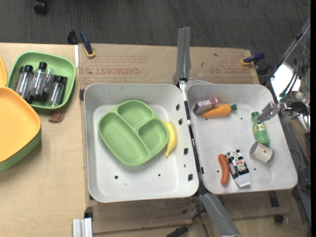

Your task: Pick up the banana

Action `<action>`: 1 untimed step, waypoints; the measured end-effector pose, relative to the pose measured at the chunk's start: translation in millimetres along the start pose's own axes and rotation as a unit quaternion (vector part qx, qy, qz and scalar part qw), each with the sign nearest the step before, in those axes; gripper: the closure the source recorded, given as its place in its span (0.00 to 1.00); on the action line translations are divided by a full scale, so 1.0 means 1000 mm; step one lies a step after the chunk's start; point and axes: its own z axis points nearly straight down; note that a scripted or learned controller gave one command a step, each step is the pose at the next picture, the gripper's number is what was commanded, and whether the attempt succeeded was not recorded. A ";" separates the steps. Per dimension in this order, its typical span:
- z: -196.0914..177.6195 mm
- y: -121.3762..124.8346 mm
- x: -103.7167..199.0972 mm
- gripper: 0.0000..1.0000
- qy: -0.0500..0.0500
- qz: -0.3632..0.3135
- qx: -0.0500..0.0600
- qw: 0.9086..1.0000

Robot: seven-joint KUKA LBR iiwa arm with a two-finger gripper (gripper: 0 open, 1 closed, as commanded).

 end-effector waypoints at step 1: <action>0.125 0.018 -0.005 0.00 0.004 -0.080 -0.003 0.997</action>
